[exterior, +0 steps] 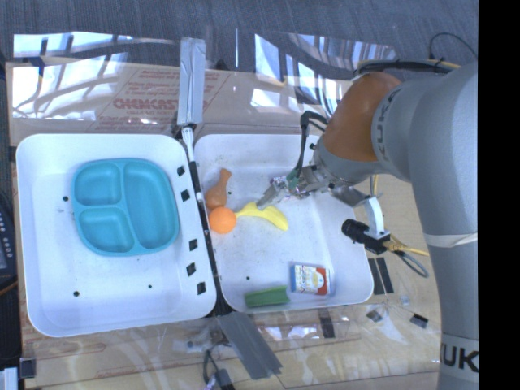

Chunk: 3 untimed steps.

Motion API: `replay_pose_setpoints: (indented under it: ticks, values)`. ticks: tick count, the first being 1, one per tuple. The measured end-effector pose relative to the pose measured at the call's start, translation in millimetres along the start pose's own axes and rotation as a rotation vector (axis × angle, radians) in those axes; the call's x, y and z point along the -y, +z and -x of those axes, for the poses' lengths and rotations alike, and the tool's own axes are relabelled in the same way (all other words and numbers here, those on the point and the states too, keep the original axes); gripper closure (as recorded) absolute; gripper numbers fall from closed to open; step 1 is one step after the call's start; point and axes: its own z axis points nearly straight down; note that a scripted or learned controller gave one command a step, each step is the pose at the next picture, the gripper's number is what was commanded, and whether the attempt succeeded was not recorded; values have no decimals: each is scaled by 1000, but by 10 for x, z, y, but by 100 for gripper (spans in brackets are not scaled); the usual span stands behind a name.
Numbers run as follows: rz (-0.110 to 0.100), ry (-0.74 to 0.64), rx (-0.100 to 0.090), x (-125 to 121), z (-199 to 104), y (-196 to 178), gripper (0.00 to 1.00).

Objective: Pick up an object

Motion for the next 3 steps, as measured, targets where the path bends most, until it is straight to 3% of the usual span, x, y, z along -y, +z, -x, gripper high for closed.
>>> replay_pose_setpoints:
  ticks: [1,2,3]
  values:
    - [-17,-67,-10,325,-462,174,0]
    - [-18,-69,-10,322,-456,76,100]
    - [-17,-69,-9,321,-457,76,0]
